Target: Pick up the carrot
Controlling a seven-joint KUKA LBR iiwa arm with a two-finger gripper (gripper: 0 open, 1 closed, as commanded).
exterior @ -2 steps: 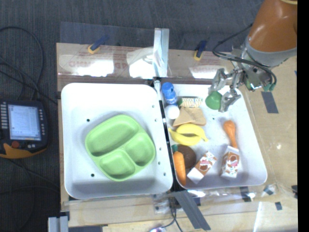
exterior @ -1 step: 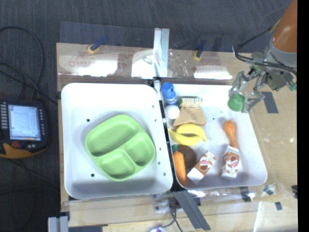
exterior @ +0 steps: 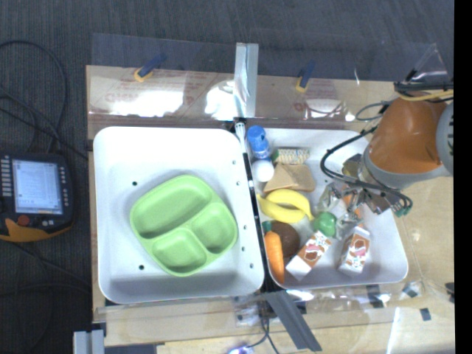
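A dark grey carpeted floor (exterior: 44,21) surrounds the wooden bench (exterior: 428,220), where a black teach pendant (exterior: 35,190) lies on the floor to the left with cables trailing from it. Clear sheeting (exterior: 169,94) held with blue and yellow clips covers the back of the bench. Two shallow white bins sit side by side: the left bin (exterior: 118,153) holds a green divided plate (exterior: 184,223), and the right bin (exterior: 391,260) is crowded with small items.

The grey arm with its orange band (exterior: 409,135) reaches in from the right, and the gripper (exterior: 352,201) hangs low over the right bin's middle, just above a green round item (exterior: 324,223) and two small cartons (exterior: 335,251). Wires and brackets clutter the view there, so whether its fingers stand apart or together cannot be told, and nothing is seen held between them.

The carrot (exterior: 274,255) lies at the right bin's left wall, near the front, touching a brown round object (exterior: 286,236) and just below a banana (exterior: 284,205). A blue-capped bottle (exterior: 258,144) stands further back.
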